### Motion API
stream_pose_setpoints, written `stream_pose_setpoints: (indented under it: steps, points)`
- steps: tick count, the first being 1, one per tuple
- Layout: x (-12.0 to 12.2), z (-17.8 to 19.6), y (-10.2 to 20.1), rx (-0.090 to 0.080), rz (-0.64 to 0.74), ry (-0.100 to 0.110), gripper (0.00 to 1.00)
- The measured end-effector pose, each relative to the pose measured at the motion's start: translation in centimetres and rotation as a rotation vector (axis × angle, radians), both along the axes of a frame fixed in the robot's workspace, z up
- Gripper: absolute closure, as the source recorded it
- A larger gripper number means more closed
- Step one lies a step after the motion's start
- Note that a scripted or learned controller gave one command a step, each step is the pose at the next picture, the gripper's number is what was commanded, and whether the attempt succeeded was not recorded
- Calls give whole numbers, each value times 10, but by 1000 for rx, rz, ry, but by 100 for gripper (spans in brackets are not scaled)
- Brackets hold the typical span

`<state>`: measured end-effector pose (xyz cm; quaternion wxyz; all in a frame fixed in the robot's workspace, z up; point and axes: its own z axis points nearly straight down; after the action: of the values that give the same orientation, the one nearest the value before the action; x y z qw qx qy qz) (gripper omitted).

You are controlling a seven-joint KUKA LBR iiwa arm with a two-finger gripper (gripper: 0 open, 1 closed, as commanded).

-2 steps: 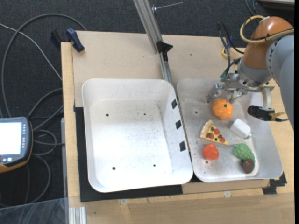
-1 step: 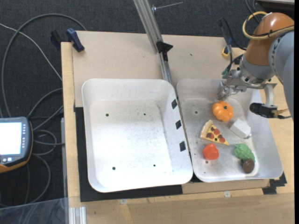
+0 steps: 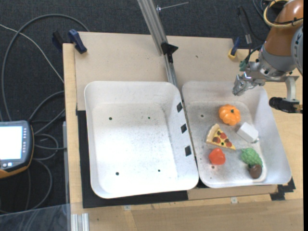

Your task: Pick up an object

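Gripper (image 3: 239,90) seen above far rim of right bin (image 3: 274,129), nothing held; whether fingers spread or pressed together cannot be told. In right bin: orange pumpkin (image 3: 229,114), pizza slice (image 3: 220,137), white block (image 3: 247,132), red tomato (image 3: 217,156), broccoli (image 3: 250,156), brown object (image 3: 255,171). Left bin (image 3: 96,100) alongside.

- A robotics lab: grey-and-orange industrial arm (image 3: 281,37) at three o'clock over a plywood bench (image 3: 120,57).
- Teach pendant (image 3: 13,146) at nine o'clock, cables (image 3: 33,47) trailing across dark carpet.
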<state>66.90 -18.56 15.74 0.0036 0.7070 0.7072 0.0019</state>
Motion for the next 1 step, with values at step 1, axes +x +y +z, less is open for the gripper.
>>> stream_pose_setpoints:
  steps: [1]
  points:
    - [-4, 60, 7, 0, 2, -1, 100]
